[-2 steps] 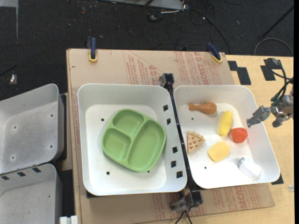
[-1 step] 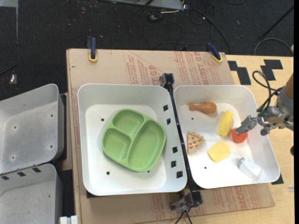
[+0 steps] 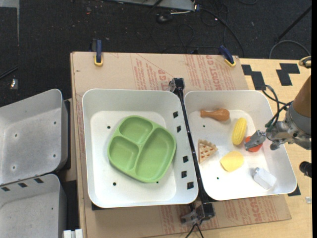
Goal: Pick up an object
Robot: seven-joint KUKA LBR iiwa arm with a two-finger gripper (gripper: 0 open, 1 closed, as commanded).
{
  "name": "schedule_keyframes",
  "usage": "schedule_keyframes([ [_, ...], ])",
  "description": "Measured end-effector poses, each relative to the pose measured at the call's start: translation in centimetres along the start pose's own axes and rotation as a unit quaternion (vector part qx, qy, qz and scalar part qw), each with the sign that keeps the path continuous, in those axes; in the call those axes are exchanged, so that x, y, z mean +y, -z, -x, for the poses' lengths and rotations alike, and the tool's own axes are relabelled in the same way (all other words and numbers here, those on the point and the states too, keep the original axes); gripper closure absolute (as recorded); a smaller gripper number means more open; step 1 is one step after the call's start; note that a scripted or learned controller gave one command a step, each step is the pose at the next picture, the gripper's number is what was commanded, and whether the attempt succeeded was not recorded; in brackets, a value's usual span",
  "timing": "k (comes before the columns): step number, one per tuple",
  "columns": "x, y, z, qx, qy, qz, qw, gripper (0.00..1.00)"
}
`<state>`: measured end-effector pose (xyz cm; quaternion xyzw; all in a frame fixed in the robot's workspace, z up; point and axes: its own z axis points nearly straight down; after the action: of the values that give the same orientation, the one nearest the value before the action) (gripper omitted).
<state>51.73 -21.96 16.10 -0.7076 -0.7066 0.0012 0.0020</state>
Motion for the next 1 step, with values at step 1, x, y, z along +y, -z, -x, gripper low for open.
schedule_keyframes([
  [1,-0.51,-6.18,-0.59,0.001,0.000,0.000,1.0000,0.00],
])
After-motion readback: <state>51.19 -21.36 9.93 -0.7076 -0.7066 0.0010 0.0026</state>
